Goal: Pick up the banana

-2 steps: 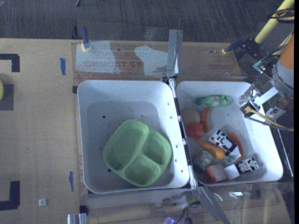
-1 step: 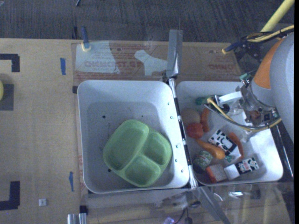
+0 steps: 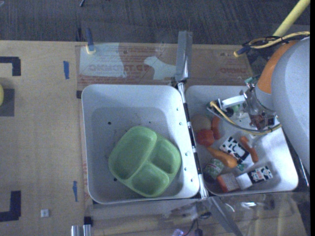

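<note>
— Where's the banana (image 3: pixel 200 121)?
— Hard to be sure; that pale rounded thing at the right bin's (image 3: pixel 290 181) far left edge, maybe, beside red and orange toys.
— And the claw (image 3: pixel 256 117)?
— Over the same bin, well right of it. Can't tell its state. The green plate (image 3: pixel 145 160) lies in the left bin (image 3: pixel 93 102)
</note>
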